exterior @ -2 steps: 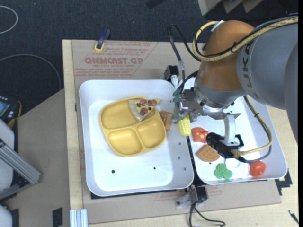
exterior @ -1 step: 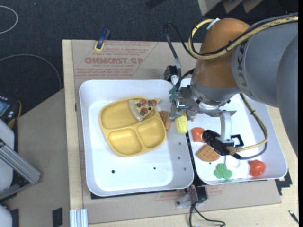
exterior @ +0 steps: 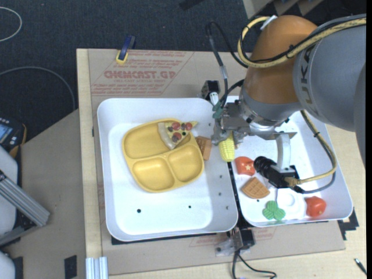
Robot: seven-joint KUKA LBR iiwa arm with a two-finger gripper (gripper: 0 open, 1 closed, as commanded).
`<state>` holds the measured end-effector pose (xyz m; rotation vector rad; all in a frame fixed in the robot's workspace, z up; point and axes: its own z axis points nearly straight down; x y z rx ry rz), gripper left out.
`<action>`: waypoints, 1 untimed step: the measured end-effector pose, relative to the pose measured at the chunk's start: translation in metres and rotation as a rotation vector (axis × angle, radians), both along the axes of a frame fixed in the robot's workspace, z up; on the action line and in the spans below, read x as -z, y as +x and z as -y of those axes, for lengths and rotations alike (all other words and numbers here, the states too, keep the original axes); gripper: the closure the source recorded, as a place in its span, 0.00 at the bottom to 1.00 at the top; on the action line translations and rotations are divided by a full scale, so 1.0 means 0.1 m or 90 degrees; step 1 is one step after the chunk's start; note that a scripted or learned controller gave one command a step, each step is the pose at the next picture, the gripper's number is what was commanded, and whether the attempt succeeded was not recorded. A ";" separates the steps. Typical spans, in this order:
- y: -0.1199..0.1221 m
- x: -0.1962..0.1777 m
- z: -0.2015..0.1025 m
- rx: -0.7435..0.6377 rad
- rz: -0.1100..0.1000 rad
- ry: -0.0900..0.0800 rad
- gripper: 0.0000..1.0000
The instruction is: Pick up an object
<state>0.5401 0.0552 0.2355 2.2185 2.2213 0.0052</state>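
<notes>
From the camera view, the claw (exterior: 228, 133) hangs at the left rim of the right bin (exterior: 339, 182), just above a small yellow corn cob (exterior: 227, 150) that lies against that rim; I cannot tell whether the claw is apart or together. The cob looks like light, stiff toy plastic, ribbed enough to resist slipping, best pinched across its short middle. The rim crowds its left side, and a tomato slice (exterior: 245, 165) sits just beside it, so open room lies mostly upward.

Bright, even overhead light. The white bins (exterior: 116, 156) glare slightly, washing out detail. Shadows are soft; focus is slightly soft throughout.
</notes>
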 end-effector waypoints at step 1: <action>0.02 0.04 0.07 0.001 -0.002 -0.001 1.00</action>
